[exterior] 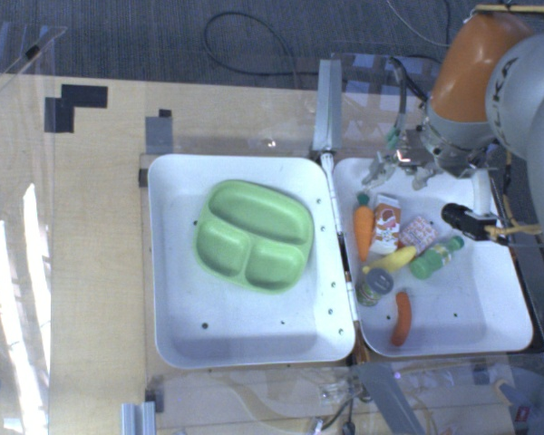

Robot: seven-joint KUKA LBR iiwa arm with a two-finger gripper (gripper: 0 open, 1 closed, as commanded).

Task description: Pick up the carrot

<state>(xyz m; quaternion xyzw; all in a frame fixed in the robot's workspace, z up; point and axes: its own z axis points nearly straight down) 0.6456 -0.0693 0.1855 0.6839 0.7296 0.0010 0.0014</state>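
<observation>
The carrot (364, 229) is orange with a green top and lies lengthwise along the left wall of the right bin (499, 324). My gripper (400, 172) hangs over the far end of that bin, a little behind and to the right of the carrot's green top. Its fingers (379, 168) are open and hold nothing. The carrot is not touched.
A small carton (386, 225) lies right beside the carrot, with a pink block (418, 232), a green bottle (436, 258), a yellow banana (391, 260), a can (375, 286) and a sausage (400, 318) nearby. The left bin (172, 324) holds a green divided plate (254, 236).
</observation>
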